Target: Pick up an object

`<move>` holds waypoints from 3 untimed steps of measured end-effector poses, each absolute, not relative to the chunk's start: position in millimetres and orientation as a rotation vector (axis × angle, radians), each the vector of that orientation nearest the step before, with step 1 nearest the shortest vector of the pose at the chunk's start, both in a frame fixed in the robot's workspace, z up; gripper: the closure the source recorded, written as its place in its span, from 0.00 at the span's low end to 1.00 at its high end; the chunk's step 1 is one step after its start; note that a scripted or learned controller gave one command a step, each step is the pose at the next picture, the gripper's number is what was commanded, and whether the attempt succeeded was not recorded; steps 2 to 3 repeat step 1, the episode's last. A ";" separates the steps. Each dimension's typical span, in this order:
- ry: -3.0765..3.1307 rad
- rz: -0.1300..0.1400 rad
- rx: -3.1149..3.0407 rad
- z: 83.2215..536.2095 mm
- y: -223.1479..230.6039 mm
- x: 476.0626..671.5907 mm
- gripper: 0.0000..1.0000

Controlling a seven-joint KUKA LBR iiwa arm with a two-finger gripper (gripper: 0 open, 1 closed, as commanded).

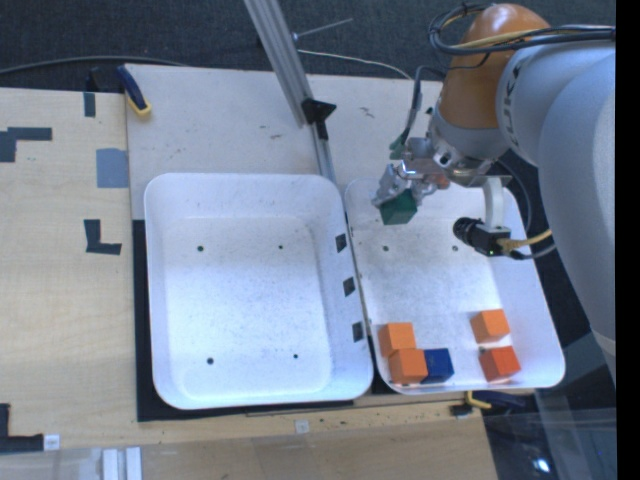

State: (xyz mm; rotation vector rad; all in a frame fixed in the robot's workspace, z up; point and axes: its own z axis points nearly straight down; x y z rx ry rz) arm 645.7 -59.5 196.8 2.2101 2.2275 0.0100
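Note:
My gripper [400, 194] hangs over the far left part of the right bin [455, 268], shut on a green block [399, 209] that sits between its fingers, lifted above the bin floor. At the near end of the right bin lie two orange blocks [403, 352] stacked close together, a blue block [437, 365] touching them, and two more orange blocks [494, 342] to the right.
The left bin [245, 288] stands beside the right one, sharing a raised rim. A metal rod [285, 63] slants down from the top to the bins' far junction. The arm's grey body [560, 118] covers the right side.

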 end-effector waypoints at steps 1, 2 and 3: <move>2.231 -0.002 2.216 191.2 -3.1 639.0 1.00; 2.231 -0.002 2.216 191.2 -3.1 639.0 1.00; 2.231 -0.002 2.216 191.2 -3.1 639.0 1.00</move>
